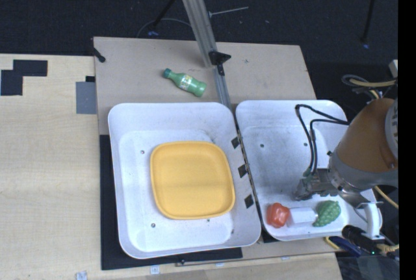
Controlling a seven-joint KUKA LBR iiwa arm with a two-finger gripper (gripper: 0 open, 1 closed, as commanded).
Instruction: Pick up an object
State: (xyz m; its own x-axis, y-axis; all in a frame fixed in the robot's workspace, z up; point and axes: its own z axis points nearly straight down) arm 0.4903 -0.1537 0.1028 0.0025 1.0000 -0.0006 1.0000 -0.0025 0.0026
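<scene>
Jaws, their spread impossible to tell, are hovering low in the right bin [286,117], apparently lining up a pick from the red toy tomato [278,214], white block [301,215] and green toy grapes [327,212] clustered against its near wall.

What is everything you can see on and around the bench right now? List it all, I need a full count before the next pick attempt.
White bins: 2, white, side by side on the bench; left bin, right bin.
Plate: 1, yellow, lying flat in the left bin.
Tomato-like object: 1, red, near the front edge of the right bin.
White block: 1, white, right bin, between the red and green objects.
Green bumpy object: 1, green, front right of the right bin.
Bottle: 1, green, lying on the board behind the left bin.
Metal rail: 1, silver, slanting behind the bins.
Arm: 1, grey with orange band, over the right bin.
Gripper: 1, dark, above the right bin floor.
</scene>
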